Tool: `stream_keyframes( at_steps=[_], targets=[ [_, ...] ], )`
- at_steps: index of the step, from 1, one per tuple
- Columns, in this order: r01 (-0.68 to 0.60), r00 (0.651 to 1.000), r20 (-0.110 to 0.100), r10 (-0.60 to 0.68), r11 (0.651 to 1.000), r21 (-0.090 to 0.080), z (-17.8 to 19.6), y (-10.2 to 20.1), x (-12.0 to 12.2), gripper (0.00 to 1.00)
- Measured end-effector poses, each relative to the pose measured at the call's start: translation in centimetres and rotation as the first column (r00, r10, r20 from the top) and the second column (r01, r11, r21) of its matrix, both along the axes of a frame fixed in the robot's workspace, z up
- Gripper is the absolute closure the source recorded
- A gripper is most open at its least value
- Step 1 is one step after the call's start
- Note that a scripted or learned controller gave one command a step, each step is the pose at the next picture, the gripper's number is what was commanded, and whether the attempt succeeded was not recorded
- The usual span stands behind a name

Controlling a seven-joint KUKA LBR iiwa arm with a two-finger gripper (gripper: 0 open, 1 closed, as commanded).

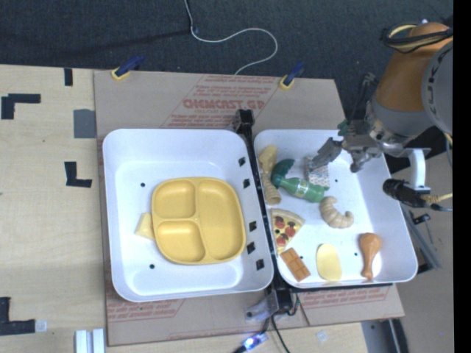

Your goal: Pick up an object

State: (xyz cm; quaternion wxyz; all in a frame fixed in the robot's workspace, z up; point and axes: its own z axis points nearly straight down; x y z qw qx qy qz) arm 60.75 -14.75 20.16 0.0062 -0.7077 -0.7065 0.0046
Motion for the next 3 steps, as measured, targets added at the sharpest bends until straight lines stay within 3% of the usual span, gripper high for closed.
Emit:
stream_keyframes(
  at_steps=[1, 3],
  targets=[
    [-0.003, 1.000, 0.013, 0.003, 1.000, -0.002, 0.8, 0.0, 0.3, 0.00],
    [-0.002, 1.000, 0.010, 0.002, 1.000, -0.002, -11.4, -1.3, -0.5, 0.00]
  ],
)
